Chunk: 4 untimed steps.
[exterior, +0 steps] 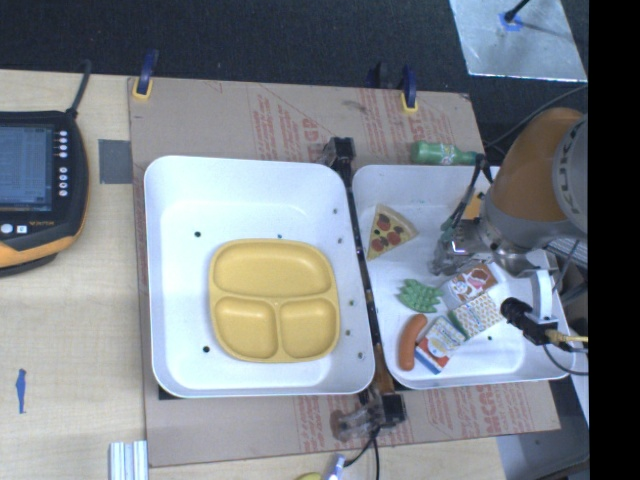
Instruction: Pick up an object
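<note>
Nearest the lens, along the front edge of the bench (70,308), a clamp (365,418) pins the cardboard sheet (250,118) that underlies both bins.

Just behind it, the right bin (400,183) holds the pickable clutter. At its near left lies a toy hot dog (410,340), a smooth rounded cylinder that is likely light hollow plastic. It looks stiff but apt to roll or squirt from a pinch, so a grip across its middle, square to its length, seems best. Beside it, a small red and white packet (437,348) and a patterned packet (474,316) lie flat and overlapping. They look thin and probably flimsy, hard to get fingers under, so their raised edges are the likelier purchase. A green leafy piece (420,295) sits just beyond, crinkled and possibly soft. Farther back, a pizza slice (388,231) lies flat and apart from the rest, a rigid wedge whose thick crust end would suit a hold.

The claw (452,253) is down in this bin, just right of the green piece and above the packets. Whether it is spread or closed, or has anything in it, I cannot tell.

The left bin (170,183) carries a yellow divided tray (272,298), a glossy, broad, three-compartment piece too wide for a pinch except at its rim.

Beyond the bins, a green bottle (445,153) lies on its side on the cardboard.
</note>
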### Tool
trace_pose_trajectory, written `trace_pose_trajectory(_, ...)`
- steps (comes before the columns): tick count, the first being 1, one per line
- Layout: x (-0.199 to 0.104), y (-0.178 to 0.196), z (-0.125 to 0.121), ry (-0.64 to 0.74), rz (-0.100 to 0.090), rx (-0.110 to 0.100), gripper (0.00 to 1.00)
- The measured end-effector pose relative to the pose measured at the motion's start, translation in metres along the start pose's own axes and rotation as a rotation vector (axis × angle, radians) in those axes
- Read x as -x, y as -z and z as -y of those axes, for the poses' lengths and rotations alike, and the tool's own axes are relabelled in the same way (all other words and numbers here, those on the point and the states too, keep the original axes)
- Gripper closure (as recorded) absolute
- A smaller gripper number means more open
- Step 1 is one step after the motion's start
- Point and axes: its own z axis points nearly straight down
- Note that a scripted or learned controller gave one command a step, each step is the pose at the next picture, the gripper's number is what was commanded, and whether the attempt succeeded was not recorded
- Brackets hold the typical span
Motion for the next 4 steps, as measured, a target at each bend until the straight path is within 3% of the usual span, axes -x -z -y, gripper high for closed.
trace_pose_trajectory(1, 0.0, 0.0, 0.0, 0.0, 0.0, 0.001, 0.0)
trace_pose_trajectory(2, -0.05, 0.0, 0.043, 0.002, -0.001, 0.0, 0.0)
trace_pose_trajectory(3, -0.047, 0.0, 0.082, 0.002, -0.001, 0.001, 0.0)
trace_pose_trajectory(4, -0.046, 0.01, 0.082, 0.005, -0.001, 0.0, 1.0)
